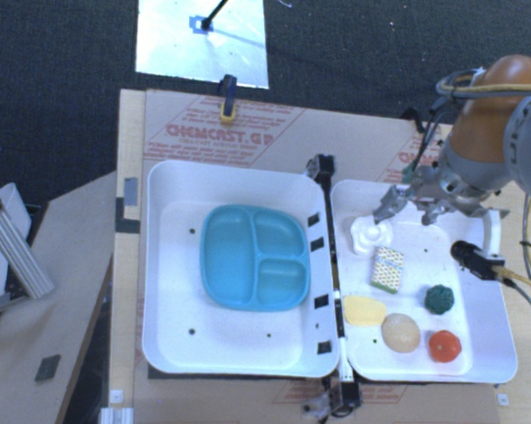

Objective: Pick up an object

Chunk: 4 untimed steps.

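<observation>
My gripper [409,209] hangs over the back of the right bin [500,359], its two fingers spread open with nothing between them. Just below its left finger lies a small white object [370,234], close to the fingertip but not held. In front of that sits a green-and-white patterned block [388,269]. Further forward lie a yellow piece [365,310], a tan egg-shaped thing [400,333] and a red tomato-like ball [445,346]. A dark green lump [439,298] rests on the right.
The left bin [162,335] holds a blue divided plate [253,257]. A black divider strip [327,265] runs between the bins. A yellow-and-black clamp [228,100] stands at the back of the bench.
</observation>
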Motion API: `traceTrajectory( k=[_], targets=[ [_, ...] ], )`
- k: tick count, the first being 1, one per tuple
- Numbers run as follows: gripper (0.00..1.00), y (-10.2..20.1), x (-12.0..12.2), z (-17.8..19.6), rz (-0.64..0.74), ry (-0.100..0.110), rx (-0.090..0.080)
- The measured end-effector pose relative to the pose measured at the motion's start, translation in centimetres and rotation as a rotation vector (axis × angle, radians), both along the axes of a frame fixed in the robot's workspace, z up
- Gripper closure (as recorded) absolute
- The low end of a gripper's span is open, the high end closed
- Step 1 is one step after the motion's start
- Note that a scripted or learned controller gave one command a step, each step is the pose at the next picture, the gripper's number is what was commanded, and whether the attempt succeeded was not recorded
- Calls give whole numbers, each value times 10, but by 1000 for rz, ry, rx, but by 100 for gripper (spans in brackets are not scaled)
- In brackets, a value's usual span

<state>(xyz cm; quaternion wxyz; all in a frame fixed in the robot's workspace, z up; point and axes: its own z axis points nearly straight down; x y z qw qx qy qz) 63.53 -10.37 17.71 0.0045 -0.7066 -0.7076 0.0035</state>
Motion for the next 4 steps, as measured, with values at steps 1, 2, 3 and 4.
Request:
traceTrajectory(
  k=[1,2,3,4],
  targets=[
    [0,0,3,8,2,-13,-1],
    [0,-3,10,-38,1,-10,-2],
    [0,-3,10,-90,1,-9,-1],
    [100,-3,12,-76,1,-16,-2]
  ],
)
